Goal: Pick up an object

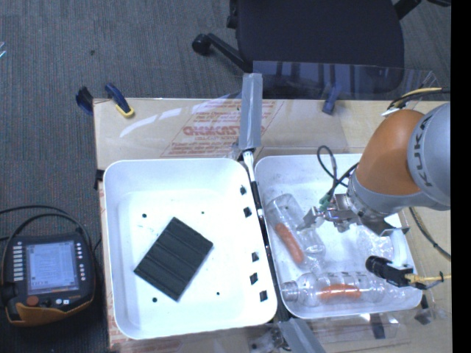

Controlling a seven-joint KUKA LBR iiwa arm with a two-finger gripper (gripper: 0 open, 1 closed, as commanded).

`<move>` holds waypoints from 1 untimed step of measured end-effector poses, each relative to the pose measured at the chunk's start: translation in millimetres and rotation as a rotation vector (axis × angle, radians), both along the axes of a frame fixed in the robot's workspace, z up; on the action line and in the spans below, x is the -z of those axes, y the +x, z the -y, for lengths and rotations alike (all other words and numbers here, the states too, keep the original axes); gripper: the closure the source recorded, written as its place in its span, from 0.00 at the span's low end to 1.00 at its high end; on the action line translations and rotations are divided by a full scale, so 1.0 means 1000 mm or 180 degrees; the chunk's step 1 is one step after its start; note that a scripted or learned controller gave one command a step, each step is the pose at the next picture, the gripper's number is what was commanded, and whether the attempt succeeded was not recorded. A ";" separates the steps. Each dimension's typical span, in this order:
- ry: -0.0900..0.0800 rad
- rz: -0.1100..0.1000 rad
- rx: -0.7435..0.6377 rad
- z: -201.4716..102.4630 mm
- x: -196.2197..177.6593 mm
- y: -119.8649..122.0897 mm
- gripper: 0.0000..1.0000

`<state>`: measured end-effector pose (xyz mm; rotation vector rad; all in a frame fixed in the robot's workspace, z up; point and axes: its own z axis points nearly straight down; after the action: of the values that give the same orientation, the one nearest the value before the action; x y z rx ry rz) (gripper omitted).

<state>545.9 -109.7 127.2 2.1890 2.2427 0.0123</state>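
In the right bin (294,169), a clear plastic bottle (282,213) lies slanted near the left wall, with an orange piece (291,243) inside it. A second clear bottle (340,290) with an orange piece inside lies along the front wall. My gripper (326,215) hangs low over the middle of this bin, just right of the slanted bottle. I see nothing held in it. A black ribbed flat pad (174,258) lies tilted in the left bin (121,190).
The grey and orange arm (401,164) covers the right bin's far right corner. A metal divider bar (250,120) runs back from between the bins. An office chair (316,28) stands behind the bench and a teach pendant (48,271) lies on the floor at left.
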 end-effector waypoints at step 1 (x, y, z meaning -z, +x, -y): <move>-0.0047 0.0123 -0.0456 -0.012 0.010 0.005 0.00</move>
<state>550.8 -97.3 116.8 1.9983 2.3650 0.0384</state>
